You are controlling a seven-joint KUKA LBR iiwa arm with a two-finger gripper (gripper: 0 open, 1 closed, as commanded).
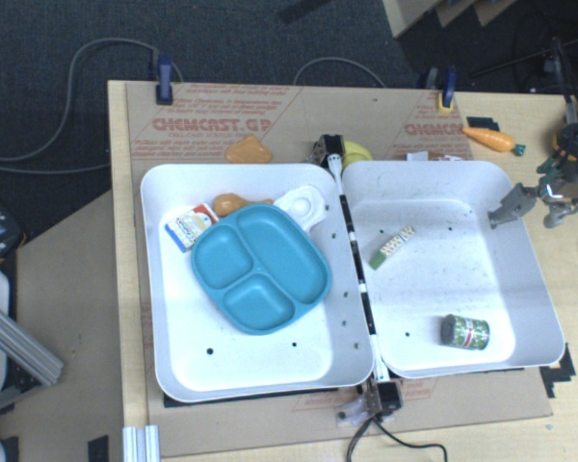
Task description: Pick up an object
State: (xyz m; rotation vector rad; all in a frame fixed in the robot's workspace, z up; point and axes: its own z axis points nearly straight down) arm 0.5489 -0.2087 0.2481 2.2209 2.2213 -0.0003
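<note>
Two shallow white bins side by side on a cardboard sheet printed "CHEMCAST GP" (212, 123) twice, in red; smaller print illegible. The gripper (535, 203) sits at the right rim of the right bin (520, 277), above its upper right corner; two grey fingers (509, 205) visibly spread apart, nothing between them. Right bin contents, count two: one small green can (464, 332) with a red-and-white label, lying on its side, below and left of the gripper near the bin's lower edge; one green and white wrapped stick (391, 245), slanted, left of the gripper and slightly lower, near the divider. Label text on both too small to read. Left bin (173, 335), far left of the gripper, count four: one blue three-compartment tray (260, 268), compartments bare; one small carton (190, 227) with blue, red and white print, touching the tray's upper left edge; one orange-brown rounded item (229, 204) just above the tray; one white cup-like piece (302, 203) at the tray's upper right. Outside the bins, on the cardboard: one toy carrot (489, 140) above and left of the gripper; one yellow-green round item (354, 153) and one orange lump (248, 149) along the top edge. Two blue clamps (163, 79) hold the sheet's back edge.
</note>
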